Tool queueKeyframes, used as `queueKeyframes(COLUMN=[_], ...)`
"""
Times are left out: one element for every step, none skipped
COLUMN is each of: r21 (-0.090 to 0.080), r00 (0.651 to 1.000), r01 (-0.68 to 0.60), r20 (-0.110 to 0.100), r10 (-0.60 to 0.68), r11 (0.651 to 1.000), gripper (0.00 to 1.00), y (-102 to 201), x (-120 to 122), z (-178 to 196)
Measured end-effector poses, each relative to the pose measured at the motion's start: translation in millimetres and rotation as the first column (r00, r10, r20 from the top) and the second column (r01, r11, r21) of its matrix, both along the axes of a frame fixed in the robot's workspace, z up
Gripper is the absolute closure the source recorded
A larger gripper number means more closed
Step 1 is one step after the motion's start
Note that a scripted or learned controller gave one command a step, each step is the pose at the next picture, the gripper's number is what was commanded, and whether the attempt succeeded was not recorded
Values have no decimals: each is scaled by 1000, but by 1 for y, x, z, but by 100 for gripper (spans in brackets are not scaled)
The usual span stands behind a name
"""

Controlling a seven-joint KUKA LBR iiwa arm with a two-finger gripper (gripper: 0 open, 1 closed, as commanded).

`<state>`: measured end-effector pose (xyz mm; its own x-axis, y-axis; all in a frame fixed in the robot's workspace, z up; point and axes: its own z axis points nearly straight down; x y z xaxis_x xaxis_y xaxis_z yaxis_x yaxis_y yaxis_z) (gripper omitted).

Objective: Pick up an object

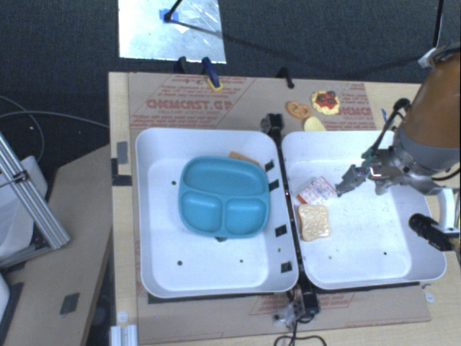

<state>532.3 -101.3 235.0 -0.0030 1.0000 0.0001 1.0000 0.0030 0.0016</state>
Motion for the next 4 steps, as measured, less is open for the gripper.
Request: queueKeyframes(r21=[3, 0, 2, 4], r00=[1000, 1000, 1000, 1000], r01=[-6, -2, -5, -11], r20=[-2, 4, -5, -4], r10=[6, 2, 5, 12], r11=[1000, 1000, 1000, 1000], gripper=[0, 100, 100, 100], y=[58, 55, 97, 207], x=[-47, -44, -46, -43], z=[8, 19, -20, -53])
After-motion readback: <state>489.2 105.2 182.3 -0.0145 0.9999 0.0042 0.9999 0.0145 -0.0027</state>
